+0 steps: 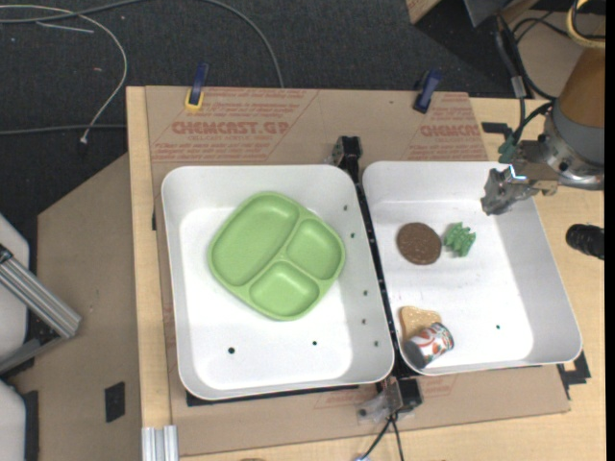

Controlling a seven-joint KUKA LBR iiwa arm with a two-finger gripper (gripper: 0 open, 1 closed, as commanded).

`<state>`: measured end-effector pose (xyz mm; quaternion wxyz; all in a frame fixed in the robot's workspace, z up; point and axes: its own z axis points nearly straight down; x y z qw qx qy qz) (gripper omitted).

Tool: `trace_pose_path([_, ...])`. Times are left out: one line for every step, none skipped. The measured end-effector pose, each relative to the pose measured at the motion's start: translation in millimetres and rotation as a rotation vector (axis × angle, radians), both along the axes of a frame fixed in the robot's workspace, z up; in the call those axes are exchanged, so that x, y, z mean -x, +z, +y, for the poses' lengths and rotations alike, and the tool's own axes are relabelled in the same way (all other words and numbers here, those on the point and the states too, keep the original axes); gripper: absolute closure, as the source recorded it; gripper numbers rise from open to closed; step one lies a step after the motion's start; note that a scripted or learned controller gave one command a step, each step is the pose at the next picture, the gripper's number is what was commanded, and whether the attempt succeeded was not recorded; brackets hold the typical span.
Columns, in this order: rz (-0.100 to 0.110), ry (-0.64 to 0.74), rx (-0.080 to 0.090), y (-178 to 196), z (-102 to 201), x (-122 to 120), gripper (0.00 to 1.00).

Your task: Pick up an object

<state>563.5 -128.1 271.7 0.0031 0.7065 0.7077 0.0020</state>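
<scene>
Nearest the front rim of the right-hand shallow white bin (538, 344), a small red-and-silver can (434, 342) lay on its side, touching a tan wedge of what looked like bread (416, 317) just behind it. Farther back, near the middle of that bin, a flat round brown disc (419, 243) sat just beside a small green leafy toy (459, 240). In the left-hand white bin (192, 353) rested a pale green plastic plate with three compartments (277, 254). At the far right corner of the right bin hung the grey hand (502, 192), above the bin's rim and apart from every object; I could not tell whether it was clenched or released. Nothing looked picked yet. To my eye the green toy was the closest target, and the hand would do well to come straight down over it, clear of the disc.
</scene>
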Motion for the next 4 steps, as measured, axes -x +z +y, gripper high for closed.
trace_pose_path([0.004, 0.005, -0.003, -1, 56, -15, 1.00])
trace_pose_path([0.005, 0.006, -0.004, -7, 115, -34, 1.00])
trace_pose_path([0.005, 0.004, -0.003, -20, 161, -62, 1.00])
trace_pose_path([0.011, 0.004, -0.004, -44, 216, -67, 1.00])
